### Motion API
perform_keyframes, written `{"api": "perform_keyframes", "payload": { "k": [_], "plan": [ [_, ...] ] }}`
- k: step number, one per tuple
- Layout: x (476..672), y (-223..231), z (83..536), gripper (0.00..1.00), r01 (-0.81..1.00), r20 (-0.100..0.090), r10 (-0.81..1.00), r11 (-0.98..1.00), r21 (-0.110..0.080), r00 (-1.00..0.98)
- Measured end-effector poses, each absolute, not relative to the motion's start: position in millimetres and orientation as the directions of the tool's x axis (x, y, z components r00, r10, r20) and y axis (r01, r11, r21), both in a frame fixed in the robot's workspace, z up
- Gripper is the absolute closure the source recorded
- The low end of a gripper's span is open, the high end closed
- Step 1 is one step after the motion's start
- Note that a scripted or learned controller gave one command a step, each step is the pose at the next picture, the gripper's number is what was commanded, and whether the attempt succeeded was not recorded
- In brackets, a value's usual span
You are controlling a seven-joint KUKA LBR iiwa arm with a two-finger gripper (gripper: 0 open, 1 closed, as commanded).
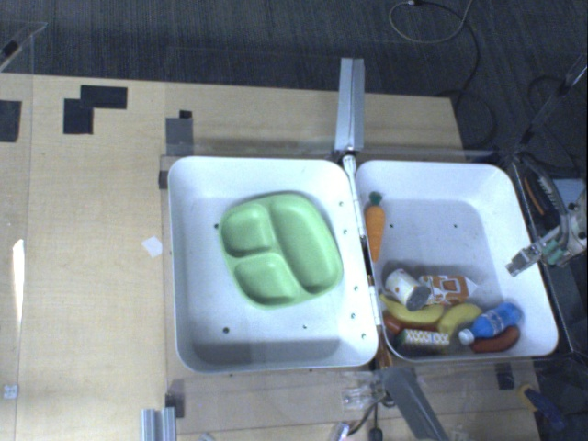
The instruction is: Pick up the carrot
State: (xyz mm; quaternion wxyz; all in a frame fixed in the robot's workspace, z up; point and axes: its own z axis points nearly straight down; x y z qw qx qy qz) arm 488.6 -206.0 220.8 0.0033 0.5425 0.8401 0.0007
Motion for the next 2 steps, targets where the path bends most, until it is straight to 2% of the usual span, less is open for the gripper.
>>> {"api": "perform_keyframes", "payload": {
  "k": [1,2],
  "plan": [
    [511.7,-199.6,220.6,1.0,0.997,-0.002,0.997,-0.074,0.005,0.074],
    [513.8,-198.7,231.9,1.0,0.998,-0.003,0.998,-0.066,0.01,0.066]
  ]
}}
